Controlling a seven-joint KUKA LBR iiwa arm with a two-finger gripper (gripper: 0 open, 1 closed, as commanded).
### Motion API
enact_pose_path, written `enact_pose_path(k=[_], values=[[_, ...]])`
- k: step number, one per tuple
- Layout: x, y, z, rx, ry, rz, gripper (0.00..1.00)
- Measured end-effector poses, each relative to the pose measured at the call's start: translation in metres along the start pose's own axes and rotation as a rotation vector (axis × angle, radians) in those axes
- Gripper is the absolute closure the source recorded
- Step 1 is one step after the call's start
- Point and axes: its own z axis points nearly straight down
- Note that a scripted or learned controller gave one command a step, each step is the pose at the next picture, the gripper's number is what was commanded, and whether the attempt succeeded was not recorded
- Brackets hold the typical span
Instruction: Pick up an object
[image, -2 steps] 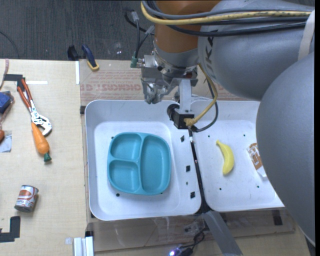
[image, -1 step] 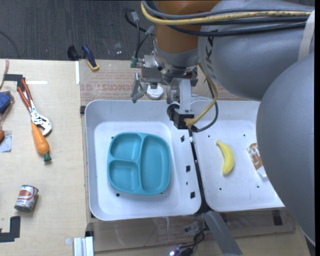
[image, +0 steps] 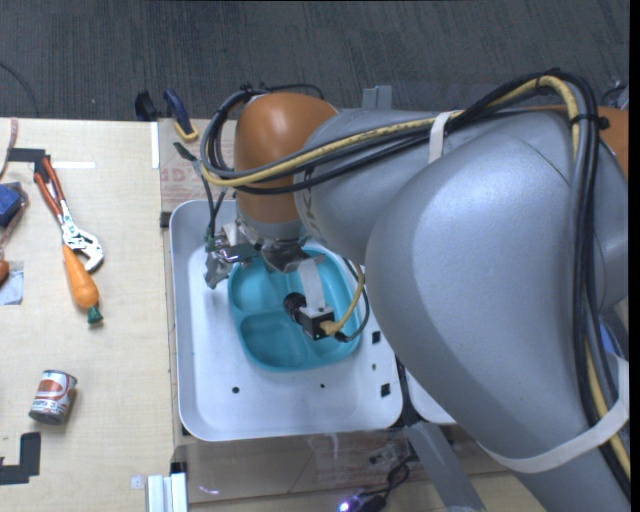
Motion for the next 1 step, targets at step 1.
enact_pose_path(k=[1], values=[[-0.0582,0.0167,-0.1654,-0.005,-0.001,0.088,0.00]])
